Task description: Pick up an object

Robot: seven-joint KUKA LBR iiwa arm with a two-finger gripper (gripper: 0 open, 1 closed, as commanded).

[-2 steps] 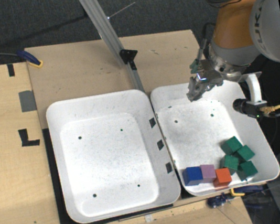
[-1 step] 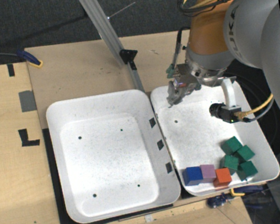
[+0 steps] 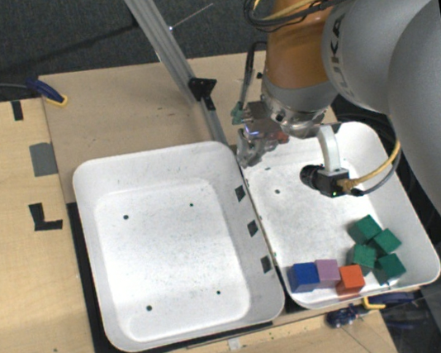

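Small blocks sit in the near corner of the right bin (image 3: pixel 292 201): a blue block (image 3: pixel 304 275), a pale purple block (image 3: pixel 327 270) and an orange block (image 3: pixel 351 278) in a row, with several green blocks (image 3: pixel 368 230) just behind and to their right. My gripper (image 3: pixel 251 148) hangs under the orange-banded wrist over the right bin's far left corner, close to the wall shared with the left bin. It is well away from the blocks, and I see nothing in it.
The left bin (image 3: pixel 89 193) lies beside the right one on a dark mat. A slanted metal pole (image 3: pixel 169 46) crosses behind the bins and ends near the gripper. A black cable fitting (image 3: pixel 321 180) hangs over the right bin.
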